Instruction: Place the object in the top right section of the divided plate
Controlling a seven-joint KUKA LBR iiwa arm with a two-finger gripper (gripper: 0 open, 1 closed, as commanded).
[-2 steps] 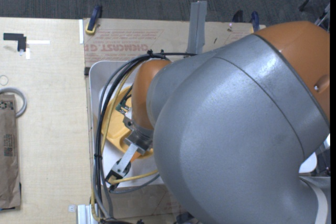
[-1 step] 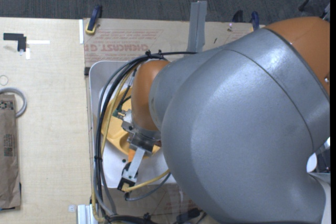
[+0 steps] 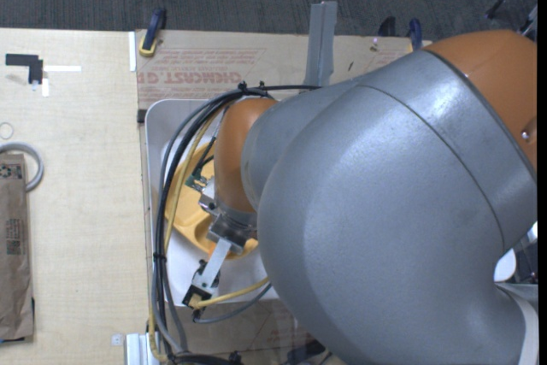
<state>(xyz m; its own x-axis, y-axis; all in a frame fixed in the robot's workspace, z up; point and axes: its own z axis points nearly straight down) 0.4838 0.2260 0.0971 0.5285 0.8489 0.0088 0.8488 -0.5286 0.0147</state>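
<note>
Arm smooth grey, bulbous, covering yellow plate in white bin.

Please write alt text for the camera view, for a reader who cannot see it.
A large grey arm with an orange band reaches from the right over a white bin, hiding most of it. Part of a yellow plate shows beneath its wrist.

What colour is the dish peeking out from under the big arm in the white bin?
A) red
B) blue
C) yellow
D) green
C: the plate showing beside the grey arm inside the white bin is yellow.
</note>
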